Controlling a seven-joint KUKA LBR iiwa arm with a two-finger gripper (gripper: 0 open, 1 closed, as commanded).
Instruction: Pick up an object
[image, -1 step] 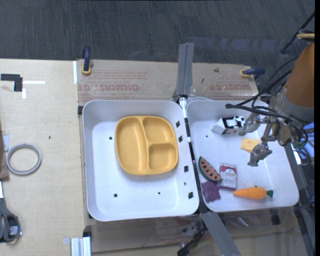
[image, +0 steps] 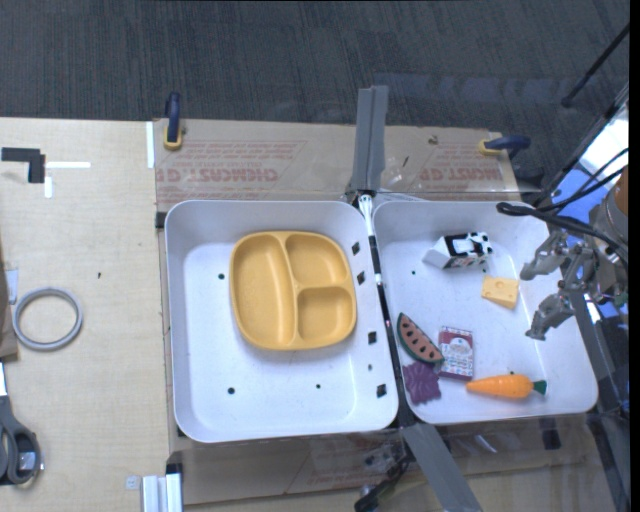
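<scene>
The right bin (image: 400, 235) holds several toy items: a black-and-white cow (image: 466, 248), a yellow cheese wedge (image: 500, 291), a watermelon slice (image: 418, 340), a small red box (image: 457, 352), purple grapes (image: 422, 383) and an orange carrot (image: 503, 387). My gripper (image: 531, 302) hangs over the right side of this bin, just right of the cheese wedge. It is open, with its fingers spread and nothing between them.
A yellow divided plate (image: 293, 290) lies in the left bin (image: 200, 400). On the bench to the left are a grey tape ring (image: 45, 318) and scissors (image: 18, 450). Cables and the arm crowd the right edge.
</scene>
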